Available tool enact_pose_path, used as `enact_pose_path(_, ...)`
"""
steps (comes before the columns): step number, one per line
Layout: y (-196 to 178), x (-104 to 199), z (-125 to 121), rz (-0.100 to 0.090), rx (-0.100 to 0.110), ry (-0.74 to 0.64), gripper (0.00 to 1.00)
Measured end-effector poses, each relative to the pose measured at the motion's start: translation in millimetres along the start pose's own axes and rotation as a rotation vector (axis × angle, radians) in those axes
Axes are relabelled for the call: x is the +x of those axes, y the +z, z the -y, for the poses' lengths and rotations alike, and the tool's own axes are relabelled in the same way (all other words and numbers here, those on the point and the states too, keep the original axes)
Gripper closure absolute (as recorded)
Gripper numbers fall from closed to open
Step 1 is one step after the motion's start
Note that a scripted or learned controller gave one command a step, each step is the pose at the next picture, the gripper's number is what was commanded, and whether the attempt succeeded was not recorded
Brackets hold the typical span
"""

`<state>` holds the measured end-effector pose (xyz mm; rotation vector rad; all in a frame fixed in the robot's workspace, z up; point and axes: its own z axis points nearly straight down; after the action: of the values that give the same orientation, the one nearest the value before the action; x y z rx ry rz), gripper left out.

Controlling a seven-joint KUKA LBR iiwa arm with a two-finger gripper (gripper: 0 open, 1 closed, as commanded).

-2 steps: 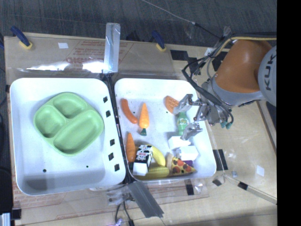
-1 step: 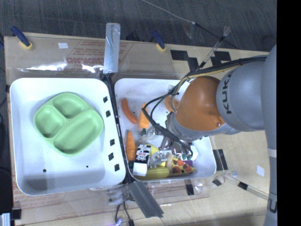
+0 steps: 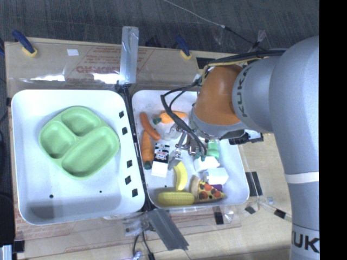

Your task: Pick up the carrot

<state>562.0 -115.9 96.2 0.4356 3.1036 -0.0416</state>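
Two shallow white plastic bins sit side by side on the worktop. Left bin (image 3: 32, 199) holds a pale green three-compartment plastic plate (image 3: 79, 140), lying flat near the bin's centre.

Right bin (image 3: 238, 172) holds the toy food. Long orange carrot (image 3: 147, 147) lies along the bin's left wall, lengthwise, with a shorter red-orange piece (image 3: 148, 124) just above it, angled; whether that upper piece is a second carrot or some other item, cannot tell at this resolution. Yellow corn cob (image 3: 175, 198) lies along the near wall. Yellow banana (image 3: 180, 176) stands just above the cob. Pizza slice with dark toppings (image 3: 207, 190) sits to the banana's right. White blocks (image 3: 216, 175) and a small green item (image 3: 212, 148) lie under the arm's wrist.

Grey arm with orange band (image 3: 217, 93) reaches in from the right, over the right bin. Claw (image 3: 181, 148) hangs above the bin's middle, just right of the carrot, apart from it. Claw opening: cannot tell, metalwork and cables crowd the tips. Carrot rests in the bin.
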Motion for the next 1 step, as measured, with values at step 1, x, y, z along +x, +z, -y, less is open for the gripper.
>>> enact_pose_path(1, 3.7, -61.2, -3.8, -0.010, -0.021, 0.155, 0.00)
